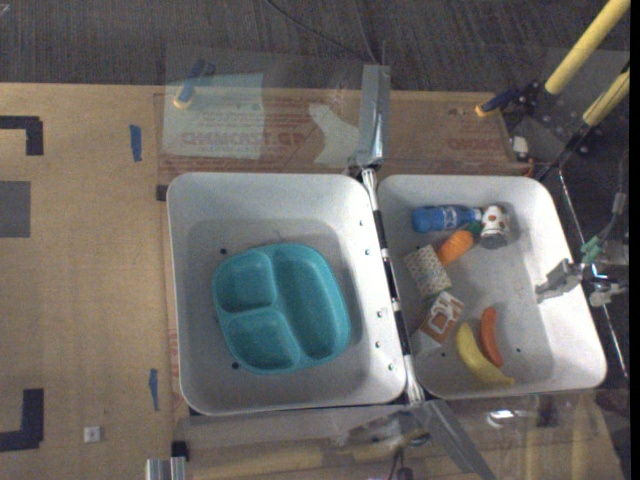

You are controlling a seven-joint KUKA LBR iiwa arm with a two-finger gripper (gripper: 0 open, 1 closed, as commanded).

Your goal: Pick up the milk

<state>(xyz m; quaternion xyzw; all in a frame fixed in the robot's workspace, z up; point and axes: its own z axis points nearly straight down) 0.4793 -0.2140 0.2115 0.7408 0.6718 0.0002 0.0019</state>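
Item: milk carton, small, brown and white, lying tilted against the left wall of the right bin, near the divider between the two bins. Just beside it: a banana and an orange-red pepper-like piece to its right, a patterned cylinder above it

Further contents, right bin: blue bottle, carrot, small can, grouped at the far side

Left bin: teal divided plate

Gripper: at the right rim of the right bin, well apart from the carton; whether its jaws are spread or pressed together cannot be told

Risks, judged: carton sits hard against the bin wall, so one finger may strike the wall or fail to get behind it; the banana close by could be caught or nudged instead; tilted faces may slip free on closing

Writing: a white mark on the carton face, too small to read; faint red lettering on the cardboard under the clear sheet on the counter, illegible
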